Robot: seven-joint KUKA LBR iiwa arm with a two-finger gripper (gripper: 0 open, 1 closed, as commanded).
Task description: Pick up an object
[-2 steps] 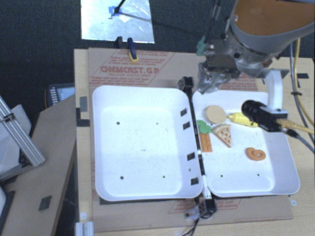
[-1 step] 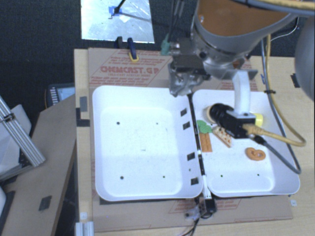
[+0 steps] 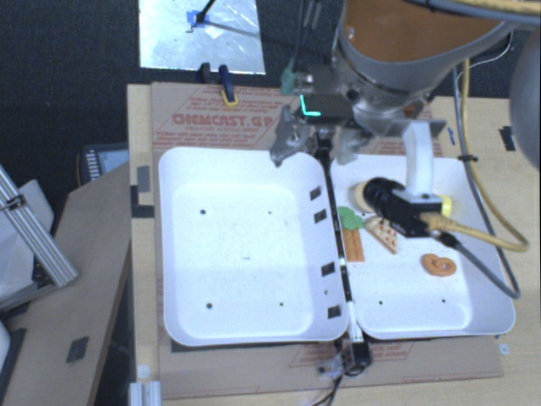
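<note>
Camera view shows two white bins (image 3: 237, 252), five small items (image 3: 439, 266) in the right one — one hand (image 3: 317, 146), grip state unclear.

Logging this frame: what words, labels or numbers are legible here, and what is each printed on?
"CHEMCAST GP": large red print on the brown sheet, just behind the left bin.
Small red lines above that print: too blurred to read.
Red print at the sheet's front edge: too blurred to read.
</note>
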